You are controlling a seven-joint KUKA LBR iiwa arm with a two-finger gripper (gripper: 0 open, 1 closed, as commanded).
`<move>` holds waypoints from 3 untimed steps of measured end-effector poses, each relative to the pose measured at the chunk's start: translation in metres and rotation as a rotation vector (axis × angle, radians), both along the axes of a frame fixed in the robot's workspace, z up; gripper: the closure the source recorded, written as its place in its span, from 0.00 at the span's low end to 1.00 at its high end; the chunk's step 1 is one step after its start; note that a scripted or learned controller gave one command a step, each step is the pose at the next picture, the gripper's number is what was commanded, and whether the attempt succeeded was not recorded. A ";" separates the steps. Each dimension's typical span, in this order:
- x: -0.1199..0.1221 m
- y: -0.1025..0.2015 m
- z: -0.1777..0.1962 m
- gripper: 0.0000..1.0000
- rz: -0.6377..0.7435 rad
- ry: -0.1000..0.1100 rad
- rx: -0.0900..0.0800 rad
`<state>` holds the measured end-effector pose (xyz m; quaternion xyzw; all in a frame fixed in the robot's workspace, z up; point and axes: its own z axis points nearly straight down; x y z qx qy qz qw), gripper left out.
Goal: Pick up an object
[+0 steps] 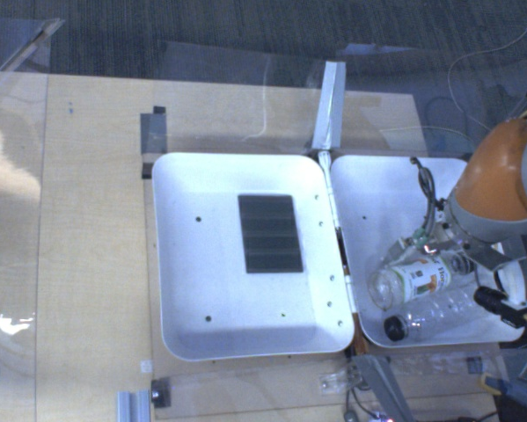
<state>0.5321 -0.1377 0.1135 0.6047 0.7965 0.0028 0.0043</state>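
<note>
In the right bin lie two clear plastic bottles. One bottle, with a white and orange label, lies on its side. Just in front of it, a second bottle with a black cap lies near the bin's front wall. My gripper hangs low over the labelled bottle's far side, at or very near its surface. The grey wrist and orange band cover the bin's right part. A flat black ribbed pad rests in the middle of the left bin.
A grey upright bracket stands behind the seam between the bins. Black cables trail down from the wrist to the gripper. The wooden bench stretches to the left, under a clear sheet.
</note>
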 end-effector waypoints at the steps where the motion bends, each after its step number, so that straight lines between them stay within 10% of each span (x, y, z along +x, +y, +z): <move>1: 0.007 -0.060 -0.024 0.00 0.036 -0.008 -0.001; 2: -0.028 -0.068 -0.023 0.00 0.158 -0.007 -0.005; 3: -0.027 0.025 -0.021 0.00 0.143 0.002 0.000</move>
